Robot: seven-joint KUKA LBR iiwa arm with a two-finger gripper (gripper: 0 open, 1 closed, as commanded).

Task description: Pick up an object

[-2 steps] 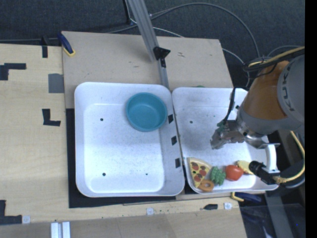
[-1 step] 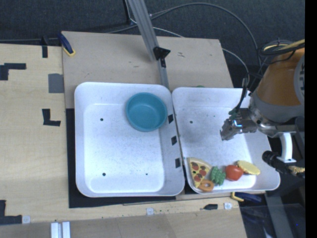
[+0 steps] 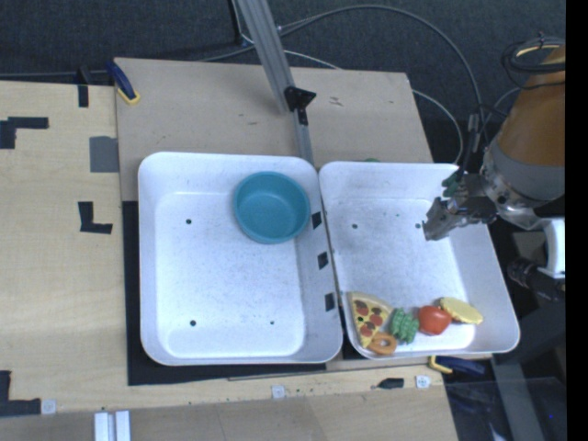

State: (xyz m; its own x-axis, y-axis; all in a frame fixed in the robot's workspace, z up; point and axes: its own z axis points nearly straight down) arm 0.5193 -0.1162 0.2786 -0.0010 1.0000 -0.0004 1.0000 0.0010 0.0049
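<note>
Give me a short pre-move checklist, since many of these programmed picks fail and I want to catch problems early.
1. Objects within the right bin: ok. Pizza slice, green piece, tomato and yellow piece lie along its near edge.
2. Gripper above a target: not ok. It hangs over the bin's far right side, apart from the cluster.
3. Something held already: cannot tell.
4. Room around targets: not ok. The toys are crowded together against the near wall.
5. Blue bowl out of the way: ok. It sits in the left bin.
</note>
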